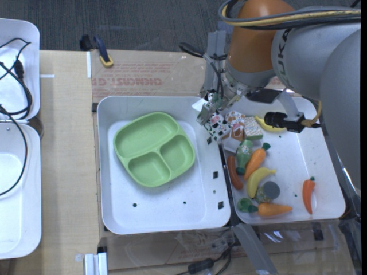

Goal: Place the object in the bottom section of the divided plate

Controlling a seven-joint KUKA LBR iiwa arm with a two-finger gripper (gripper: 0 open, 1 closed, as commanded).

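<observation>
From the camera view, I see the hand (207, 109) at the top edge of the wall between the two bins, at about 2 o'clock from the green divided plate (143, 132). I cannot tell whether the hand is open or closed.

Just beneath it, at its 5 o'clock, is a black-and-white spotted carton (215, 128). I take this as the object. It sits over the dividing wall at the right bin's (330, 165) upper left corner. Its long axis seems to run roughly 11 to 5 o'clock, the upper end towards the hand, but it is too small to be sure. I cannot say whether the hand touches it.

The plate lies in the left bin (114, 205), its large section towards 11 o'clock and the two small ones towards 5 and 7.

At the carton's 3 o'clock, touching or nearly so, is a brown-and-white carton (236, 129), with a banana (266, 125) beyond it. At 5 o'clock there is a crowd of things: a green bottle (243, 153), an orange carrot (256, 160), a red piece (234, 173), a second banana (259, 179) and a grey round thing (269, 191). Two more carrots lie further off, one at the bin's 6 o'clock (274, 209) and one at 4 o'clock (308, 195).

A blue-and-yellow clamp (100, 49) rests on the surface at the plate's 11 o'clock.
</observation>
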